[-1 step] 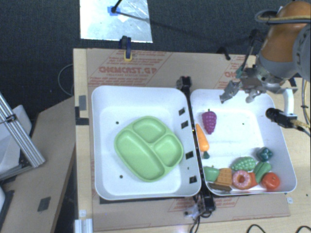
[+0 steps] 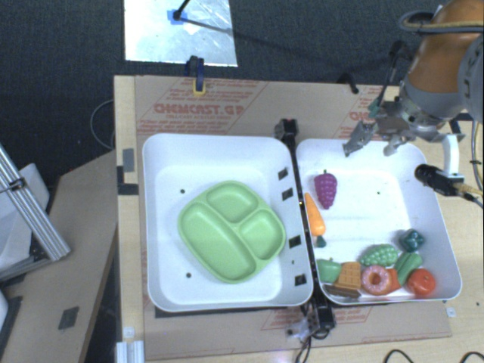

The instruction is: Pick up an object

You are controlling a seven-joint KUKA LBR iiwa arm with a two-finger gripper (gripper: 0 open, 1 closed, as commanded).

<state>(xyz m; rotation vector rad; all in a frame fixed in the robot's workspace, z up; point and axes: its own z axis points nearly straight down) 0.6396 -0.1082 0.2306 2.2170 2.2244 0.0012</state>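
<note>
My gripper [image 2: 373, 145] hangs over the far edge of the right bin [image 2: 378, 206], open, with nothing between its fingers. A purple bunch of grapes [image 2: 326, 188] lies below and to the left of it, apart from it. An orange carrot [image 2: 314, 215] rests against the bin's left wall. Along the near edge are a pink donut [image 2: 376, 280], a red tomato [image 2: 422, 281], a tan waffle [image 2: 349, 277], a green pepper [image 2: 328, 268], a bumpy green piece [image 2: 380, 255], a teal piece [image 2: 412, 240] and a green cucumber [image 2: 408, 264].
The left bin [image 2: 174, 172] holds a green divided plate [image 2: 231, 231]. A black divider with clips [image 2: 296, 203] runs between the two bins. Bare white floor lies in the middle of the right bin.
</note>
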